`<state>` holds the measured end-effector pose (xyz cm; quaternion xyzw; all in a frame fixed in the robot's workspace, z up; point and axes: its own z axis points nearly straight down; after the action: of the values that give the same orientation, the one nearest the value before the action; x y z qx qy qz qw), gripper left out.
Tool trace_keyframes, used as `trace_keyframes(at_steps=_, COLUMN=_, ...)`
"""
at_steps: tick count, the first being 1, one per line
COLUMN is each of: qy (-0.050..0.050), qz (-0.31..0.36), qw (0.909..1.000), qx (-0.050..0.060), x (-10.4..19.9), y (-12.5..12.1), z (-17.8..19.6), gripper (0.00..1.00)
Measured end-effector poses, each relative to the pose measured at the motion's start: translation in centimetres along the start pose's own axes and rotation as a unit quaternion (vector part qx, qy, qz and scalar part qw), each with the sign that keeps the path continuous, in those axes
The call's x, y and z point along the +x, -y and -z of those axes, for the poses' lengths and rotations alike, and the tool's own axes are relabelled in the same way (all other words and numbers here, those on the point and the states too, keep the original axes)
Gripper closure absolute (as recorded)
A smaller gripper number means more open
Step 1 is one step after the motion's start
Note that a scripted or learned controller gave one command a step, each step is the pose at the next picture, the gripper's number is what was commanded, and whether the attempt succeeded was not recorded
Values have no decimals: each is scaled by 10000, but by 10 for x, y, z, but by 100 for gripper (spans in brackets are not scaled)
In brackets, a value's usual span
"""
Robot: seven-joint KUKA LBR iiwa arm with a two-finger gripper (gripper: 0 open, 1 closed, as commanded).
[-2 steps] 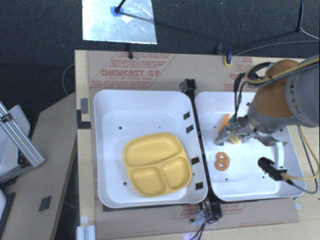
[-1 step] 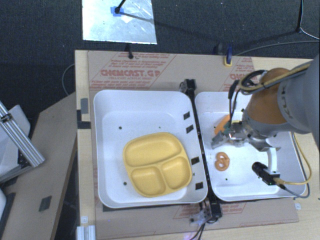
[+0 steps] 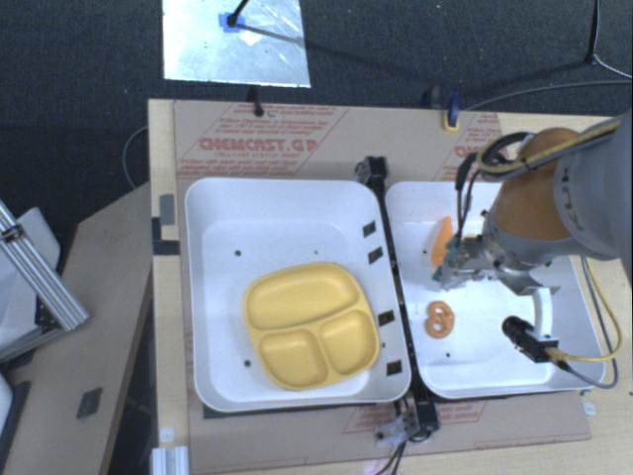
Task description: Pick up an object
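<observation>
In the right bin (image 3: pixel 564 379) an orange carrot-shaped piece (image 3: pixel 441 240) lies near the left wall, pointing up and down. Below it sits a small orange pretzel-shaped piece (image 3: pixel 439 319) on the bin floor. My gripper (image 3: pixel 453 268) hangs low over the bin between the two, just right of the carrot's lower end and above the pretzel. The grey arm with its orange band (image 3: pixel 529 201) covers the upper right part of the bin.
The left bin (image 3: pixel 213 226) holds a yellow three-compartment plate (image 3: pixel 312 323). A black divider strip (image 3: pixel 389 265) runs between the bins. Cables loop around the arm at the right bin's far and right sides. Cardboard lies under both bins.
</observation>
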<state>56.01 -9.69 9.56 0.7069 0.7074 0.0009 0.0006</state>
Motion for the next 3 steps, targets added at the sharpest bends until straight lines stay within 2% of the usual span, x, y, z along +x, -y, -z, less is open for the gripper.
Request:
trace_keyframes(at_steps=2, qy=11, qz=-7, qw=10000, qx=-21, x=-17, y=7, z=101, gripper=100)
trace_keyframes(at_steps=3, qy=8, qz=15, qw=10000, qx=-17, x=-17, y=6, z=139, gripper=100)
